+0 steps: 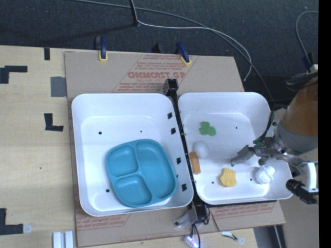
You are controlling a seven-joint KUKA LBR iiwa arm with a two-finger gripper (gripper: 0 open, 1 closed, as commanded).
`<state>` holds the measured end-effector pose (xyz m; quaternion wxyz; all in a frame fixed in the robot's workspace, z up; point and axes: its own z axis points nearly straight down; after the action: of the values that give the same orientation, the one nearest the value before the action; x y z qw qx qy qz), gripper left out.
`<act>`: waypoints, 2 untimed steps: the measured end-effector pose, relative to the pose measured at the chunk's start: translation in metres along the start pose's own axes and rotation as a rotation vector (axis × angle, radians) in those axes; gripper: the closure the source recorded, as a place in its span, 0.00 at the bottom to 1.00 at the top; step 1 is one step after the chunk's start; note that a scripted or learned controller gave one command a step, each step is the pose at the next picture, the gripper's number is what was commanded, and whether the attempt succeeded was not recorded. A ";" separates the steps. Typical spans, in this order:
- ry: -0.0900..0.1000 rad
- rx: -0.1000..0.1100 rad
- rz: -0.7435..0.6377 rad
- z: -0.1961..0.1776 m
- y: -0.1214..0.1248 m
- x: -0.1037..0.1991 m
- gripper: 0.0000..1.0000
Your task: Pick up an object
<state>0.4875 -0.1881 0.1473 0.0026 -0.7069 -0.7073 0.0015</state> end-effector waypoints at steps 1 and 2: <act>0.000 -0.001 0.000 0.043 -0.002 0.002 0.00; -0.002 -0.006 0.000 0.063 -0.002 0.002 0.00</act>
<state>0.4855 -0.1857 0.0848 -0.0003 -0.7068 -0.7074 0.0000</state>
